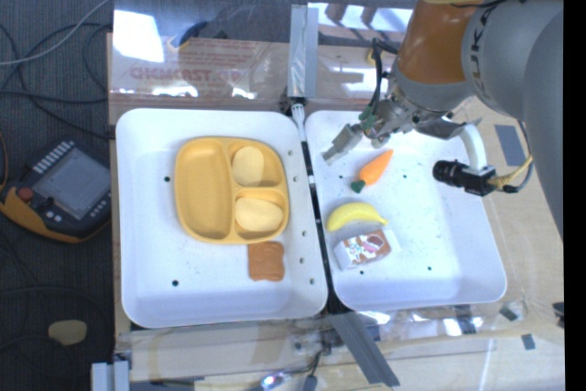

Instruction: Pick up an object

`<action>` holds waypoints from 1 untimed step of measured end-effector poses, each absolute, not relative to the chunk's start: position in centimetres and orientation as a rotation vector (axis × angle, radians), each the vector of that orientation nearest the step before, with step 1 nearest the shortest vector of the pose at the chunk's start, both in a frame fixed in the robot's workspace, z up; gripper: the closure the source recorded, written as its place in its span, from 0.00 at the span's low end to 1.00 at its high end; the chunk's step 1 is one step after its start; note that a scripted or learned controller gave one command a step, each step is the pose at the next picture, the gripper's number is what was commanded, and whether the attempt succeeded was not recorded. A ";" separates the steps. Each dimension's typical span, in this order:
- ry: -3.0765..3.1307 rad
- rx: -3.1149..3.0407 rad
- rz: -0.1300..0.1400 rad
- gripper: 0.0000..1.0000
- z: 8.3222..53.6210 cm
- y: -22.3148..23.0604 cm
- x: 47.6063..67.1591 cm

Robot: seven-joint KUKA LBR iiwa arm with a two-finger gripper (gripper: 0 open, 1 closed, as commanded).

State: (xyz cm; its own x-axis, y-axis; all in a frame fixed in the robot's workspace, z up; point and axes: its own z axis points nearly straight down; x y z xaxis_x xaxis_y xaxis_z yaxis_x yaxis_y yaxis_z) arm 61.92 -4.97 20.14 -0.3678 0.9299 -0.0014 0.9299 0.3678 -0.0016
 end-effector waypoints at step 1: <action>2.792 1.437 -0.004 0.00 16.6 -12.5 63.8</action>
State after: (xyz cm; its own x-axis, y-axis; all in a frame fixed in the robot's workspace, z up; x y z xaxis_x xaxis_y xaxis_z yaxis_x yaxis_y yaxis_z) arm 63.83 -12.48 16.60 -0.5813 0.8137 -0.0028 0.8137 0.5813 -0.0014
